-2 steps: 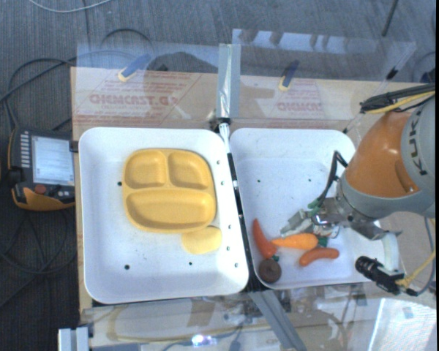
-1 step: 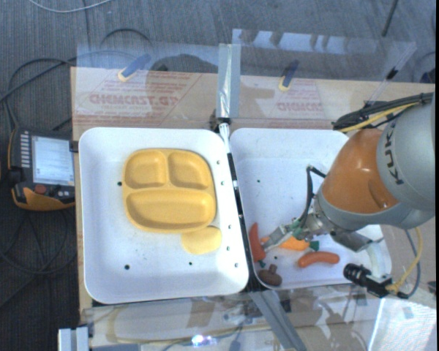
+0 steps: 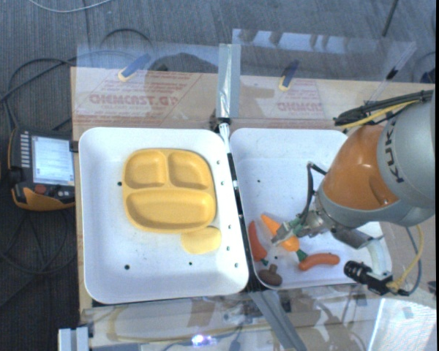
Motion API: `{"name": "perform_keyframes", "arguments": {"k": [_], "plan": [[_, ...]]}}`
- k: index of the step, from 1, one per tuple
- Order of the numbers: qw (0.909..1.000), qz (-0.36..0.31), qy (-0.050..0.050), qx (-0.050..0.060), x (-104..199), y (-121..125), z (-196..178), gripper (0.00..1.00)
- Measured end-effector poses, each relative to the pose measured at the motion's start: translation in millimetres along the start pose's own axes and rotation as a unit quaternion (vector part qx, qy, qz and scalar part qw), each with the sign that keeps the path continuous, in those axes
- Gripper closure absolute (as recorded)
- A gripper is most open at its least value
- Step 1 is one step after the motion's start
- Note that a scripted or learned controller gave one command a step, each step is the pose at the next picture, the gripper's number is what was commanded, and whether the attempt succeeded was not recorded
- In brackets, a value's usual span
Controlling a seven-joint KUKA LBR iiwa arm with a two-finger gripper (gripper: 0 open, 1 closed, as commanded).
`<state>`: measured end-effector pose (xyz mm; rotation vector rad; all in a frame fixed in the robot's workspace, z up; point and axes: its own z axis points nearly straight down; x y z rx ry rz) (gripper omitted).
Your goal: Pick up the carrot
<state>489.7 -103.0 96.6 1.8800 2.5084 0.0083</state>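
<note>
The grey arm with its broad orange band (image 3: 358, 170) reaches in from the right and hangs over the right-hand shallow white bin (image 3: 278, 159). Its two-finger gripper (image 3: 296, 229) sits low over the near part of that bin, among the toy foods. Whether the jaws are apart or together, I cannot tell; the wrist hides them and the tip is small and blurred.

The small orange carrot with a green stalk end (image 3: 318, 261) lies on the bin floor near the right, just near of the gripper tip, stretched left to right with the green end to the left. It rests flat and I see no finger around it. A short orange wedge-shaped piece (image 3: 269, 224) lies just left of the gripper, and another small orange bit (image 3: 288, 243) sits right under the tip, touching or nearly so. A long reddish sausage-shaped piece (image 3: 256, 241) lies further left, close to the bin's left wall, and a dark brown lump (image 3: 271, 275) sits at the near edge.

The left-hand white bin (image 3: 102, 262) holds a yellow plastic tray with three compartments (image 3: 170, 190), and a pale yellow round piece (image 3: 201, 240) touches that tray's near right corner. A handheld control pendant with a lit screen (image 3: 44, 168) lies on the floor left of the bench.
</note>
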Motion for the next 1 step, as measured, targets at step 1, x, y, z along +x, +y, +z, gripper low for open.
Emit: {"name": "perform_keyframes", "arguments": {"k": [1], "plan": [[0.9973,-0.073,0.002,0.007,23.1,95.1,-82.3,1.00]]}}
